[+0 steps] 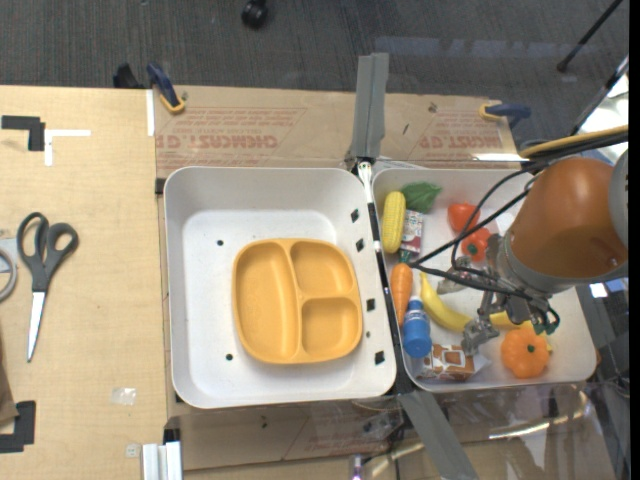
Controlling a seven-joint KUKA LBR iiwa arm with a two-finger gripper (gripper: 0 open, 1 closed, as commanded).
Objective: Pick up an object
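My gripper (487, 320) reaches down into the right bin (480, 176), under the orange band of the arm (562, 220). It hangs over toy food: a banana (440, 306), an orange pumpkin (524, 353), a carrot (401, 286), a blue bottle (415, 330) and a small packet (446, 363). Further back lie a corn cob (393, 218), a green leafy piece (423, 195) and a red tomato (461, 215). The arm and cables hide the fingertips. I see nothing clearly held.
The left bin (190, 268) holds a yellow divided plate (296, 299). Scissors (42, 263) lie on the wooden bench at the far left. Cardboard lies behind the bins, held by blue clamps (165, 86). A grey post (370, 103) stands between the bins at the back.
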